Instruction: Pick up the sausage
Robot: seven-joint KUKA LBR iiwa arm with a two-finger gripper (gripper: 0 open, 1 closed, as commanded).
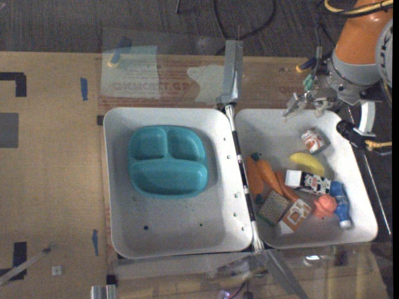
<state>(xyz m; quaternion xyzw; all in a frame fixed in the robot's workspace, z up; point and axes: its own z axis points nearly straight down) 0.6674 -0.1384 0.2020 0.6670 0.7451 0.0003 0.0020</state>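
The worktop (50, 167) is brown board with a few strips of blue tape on its left part. On it sit two shallow white bins, side by side and touching along their inner edges.

The left bin (124, 229) holds a teal divided plate (167, 161), which lies flat in the far half of the bin, with three compartments facing up.

The right bin (361, 229) holds a cluster of small things. The sausage (253, 179), an orange-brown stick, lies closest to the bin's left wall, running lengthwise along it. Just beside it on the right, and seemingly touching it, lies a carrot (272, 176) with its green top pointing to the far side. Nearer the camera sit a grey textured square (272, 207) and, right of that, a small orange and white box (298, 212). Further right are a yellow banana (307, 162), a white box with black markings (308, 180) just in front of it, and a small red and white can (315, 140) towards the far wall. A round pink piece (324, 206) and a blue bottle (341, 205) lie close together by the right wall.

The gripper (307, 104) hangs over the far rim of the right bin, well apart from the sausage. Its jaws stand spread, with nothing between them. The arm's orange band (368, 17) shows at the upper right.
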